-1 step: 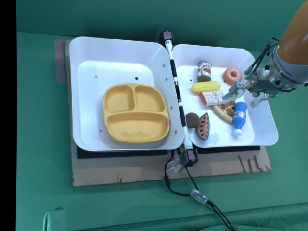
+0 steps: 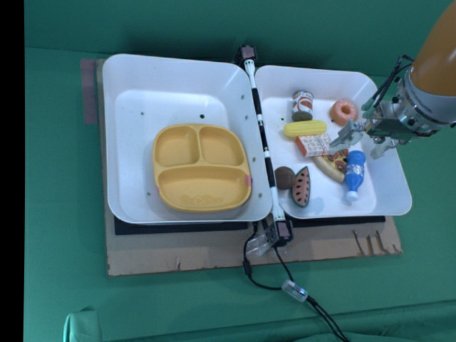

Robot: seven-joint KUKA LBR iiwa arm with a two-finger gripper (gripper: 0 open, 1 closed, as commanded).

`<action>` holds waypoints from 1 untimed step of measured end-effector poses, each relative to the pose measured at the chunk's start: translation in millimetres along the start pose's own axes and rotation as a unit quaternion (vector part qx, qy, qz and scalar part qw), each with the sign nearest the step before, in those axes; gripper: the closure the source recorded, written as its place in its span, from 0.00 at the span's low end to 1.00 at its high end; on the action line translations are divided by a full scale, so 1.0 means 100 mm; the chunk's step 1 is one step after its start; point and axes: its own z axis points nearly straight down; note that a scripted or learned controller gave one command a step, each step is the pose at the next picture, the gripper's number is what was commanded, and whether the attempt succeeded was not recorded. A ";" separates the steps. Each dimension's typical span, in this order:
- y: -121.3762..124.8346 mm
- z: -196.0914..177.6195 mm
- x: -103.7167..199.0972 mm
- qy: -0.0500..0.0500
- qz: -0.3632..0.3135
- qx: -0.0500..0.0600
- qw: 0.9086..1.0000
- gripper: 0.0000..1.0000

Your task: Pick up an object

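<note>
So the gripper (image 2: 356,135) is hanging over the right bin (image 2: 388,191), right-center of the frame, fingers spread apart with nothing between them. Right under it sit a small red-and-white box (image 2: 312,144) and a pizza slice (image 2: 332,165), with a blue bottle (image 2: 354,175) just below. Going left: a corn cob (image 2: 304,128), a can (image 2: 303,104), a donut (image 2: 345,110) up top, then a watermelon slice (image 2: 301,186) and brown ball (image 2: 284,177). The left bin (image 2: 135,91) holds a yellow divided plate (image 2: 201,168).
</note>
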 end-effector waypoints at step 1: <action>0.30 1.22 0.00 0.000 0.000 0.001 1.000 0.00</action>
